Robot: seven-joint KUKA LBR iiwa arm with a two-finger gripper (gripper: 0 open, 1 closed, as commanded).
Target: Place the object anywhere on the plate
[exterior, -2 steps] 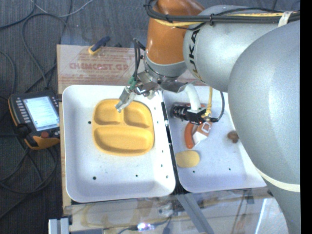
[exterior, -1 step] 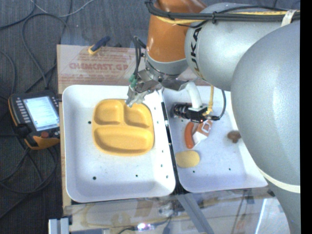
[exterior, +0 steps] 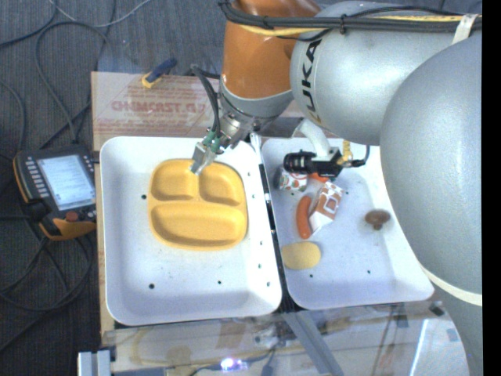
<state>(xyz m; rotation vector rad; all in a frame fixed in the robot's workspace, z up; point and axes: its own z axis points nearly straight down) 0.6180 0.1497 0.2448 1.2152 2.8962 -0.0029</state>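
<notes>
A yellow plate (exterior: pixel 200 206) with three compartments lies in the left bin (exterior: pixel 129 288). My gripper (exterior: pixel 200 160) hangs low over the plate's far edge, at the rim between its two upper compartments. I see no object at its tip, and none lies on the plate. In the right bin (exterior: pixel 368 284) are an orange sausage-shaped piece (exterior: pixel 303 217), a red and white packet (exterior: pixel 326 204), a round yellow piece (exterior: pixel 301 255), a small brown piece (exterior: pixel 376 219) and a small red and white item (exterior: pixel 293 182).
The arm's grey body covers the view's right side and the right bin's far corner. A teach pendant (exterior: pixel 55 185) lies left of the bins. A cardboard sheet (exterior: pixel 149 112) lies behind the left bin. The ridge between the bins (exterior: pixel 270 225) runs just right of the plate.
</notes>
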